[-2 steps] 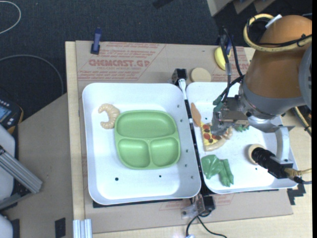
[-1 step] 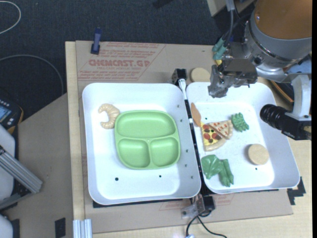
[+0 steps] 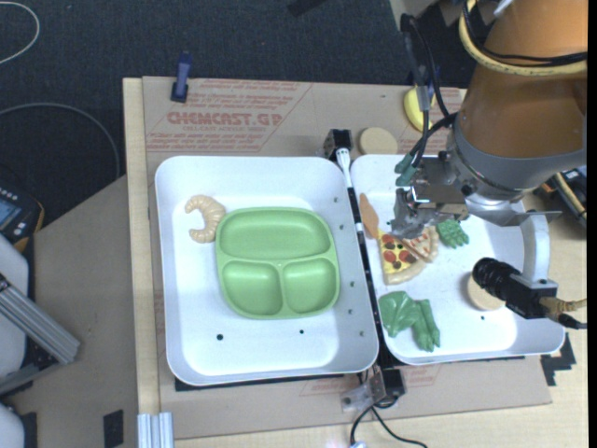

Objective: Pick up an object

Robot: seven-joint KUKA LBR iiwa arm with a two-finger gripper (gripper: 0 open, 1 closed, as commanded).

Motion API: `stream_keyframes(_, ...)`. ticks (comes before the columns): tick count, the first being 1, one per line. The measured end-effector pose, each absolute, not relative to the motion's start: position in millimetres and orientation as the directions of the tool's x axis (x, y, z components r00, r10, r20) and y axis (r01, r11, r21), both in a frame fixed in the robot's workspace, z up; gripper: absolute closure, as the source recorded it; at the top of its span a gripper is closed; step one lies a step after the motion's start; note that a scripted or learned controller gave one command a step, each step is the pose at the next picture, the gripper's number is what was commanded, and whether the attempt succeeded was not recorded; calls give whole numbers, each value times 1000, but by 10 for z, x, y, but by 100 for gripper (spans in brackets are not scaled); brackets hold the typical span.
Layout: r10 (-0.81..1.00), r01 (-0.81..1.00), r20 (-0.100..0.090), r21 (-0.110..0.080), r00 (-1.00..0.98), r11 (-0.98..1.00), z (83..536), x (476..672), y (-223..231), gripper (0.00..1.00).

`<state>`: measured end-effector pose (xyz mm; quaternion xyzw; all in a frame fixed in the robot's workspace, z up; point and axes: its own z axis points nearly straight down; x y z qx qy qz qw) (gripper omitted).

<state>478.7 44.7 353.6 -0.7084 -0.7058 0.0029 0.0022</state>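
1. Dark carpeted floor (image 3: 140,17) surrounds the pale bench (image 3: 103,241), and a cardboard sheet (image 3: 233,110) with red print lies under the bins.
2. Two white bins sit side by side and touch along their inner edges: the left bin (image 3: 187,343) and the right bin (image 3: 485,343).
3. My arm (image 3: 532,73), orange above and grey below, comes in from the right and hangs over the far half of the right bin.
4. A green divided plate (image 3: 277,261) lies flat in the middle of the left bin.
5. My gripper (image 3: 409,230) points down in the right bin, just above the far edge of the pizza slice (image 3: 406,259). I cannot tell how wide it stands or whether it touches the slice, and I see nothing in its grasp.
6. The pizza slice lies flat near the right bin's inner wall, with a leafy green piece (image 3: 410,317) near it on the camera's side.
7. A croissant (image 3: 205,217) rests beside the plate's far left corner.
8. An orange strip (image 3: 369,218) lies just left of the gripper, and a small green floret (image 3: 453,233) lies just to its right.
9. A round beige biscuit (image 3: 478,297) is partly hidden, towards the bin's right side.
10. On the cardboard beyond the bins lie a beige disc (image 3: 378,141), a yellow thing (image 3: 415,110) and a blue clip (image 3: 182,77)
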Motion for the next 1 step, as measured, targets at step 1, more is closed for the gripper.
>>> stream_keyframes(1,1000,1000,0,-3,2,-2,3458,4793,341,100)
